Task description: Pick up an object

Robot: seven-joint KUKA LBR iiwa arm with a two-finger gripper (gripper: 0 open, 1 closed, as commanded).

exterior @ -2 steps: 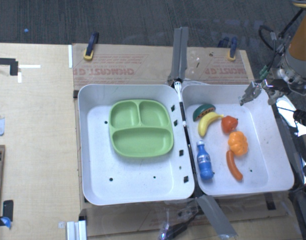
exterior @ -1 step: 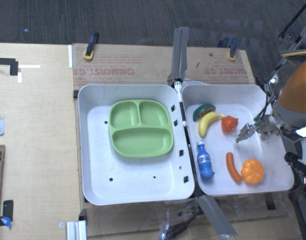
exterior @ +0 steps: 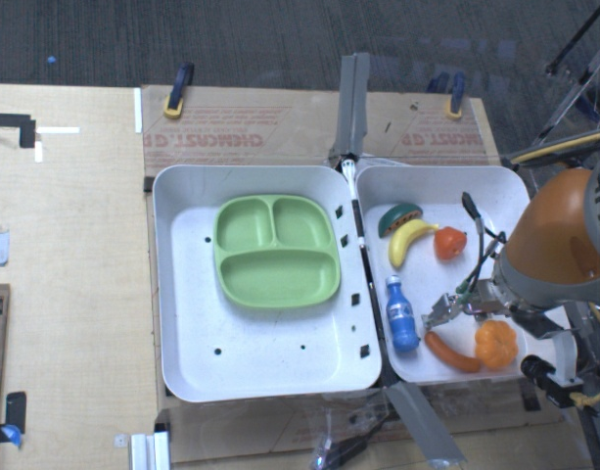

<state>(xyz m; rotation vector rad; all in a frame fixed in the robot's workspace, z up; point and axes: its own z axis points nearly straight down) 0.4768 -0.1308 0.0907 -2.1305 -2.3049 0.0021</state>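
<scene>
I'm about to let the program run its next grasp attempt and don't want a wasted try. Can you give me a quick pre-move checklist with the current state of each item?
1. Gripper over the right bin: ok.
2. Holding anything: not ok, nothing seen between the fingers.
3. Target nearby: ok, sausage just below, blue bottle to its left.
4. Crowding: not ok, orange fruit touches the sausage's end.
5. Banana and red fruit out of the path: ok.
6. Finger opening: cannot tell.
</scene>
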